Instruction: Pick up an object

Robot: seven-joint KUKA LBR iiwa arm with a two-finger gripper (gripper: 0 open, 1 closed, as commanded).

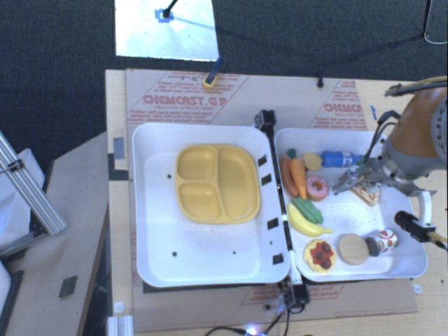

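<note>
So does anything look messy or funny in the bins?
Nothing looks spilled or broken. The toy food is bunched together in the right bin, with the banana lying beside the carrot and donut. The yellow tray sits slightly crooked in the left bin.

Tray [217,184] in left bin [150,187] – toy foods [308,219] in rt bin [406,257].

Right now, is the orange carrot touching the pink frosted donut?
Touching: the camera view shows the orange carrot lying against the pink frosted donut's left edge, with no white bin floor between them.
</note>
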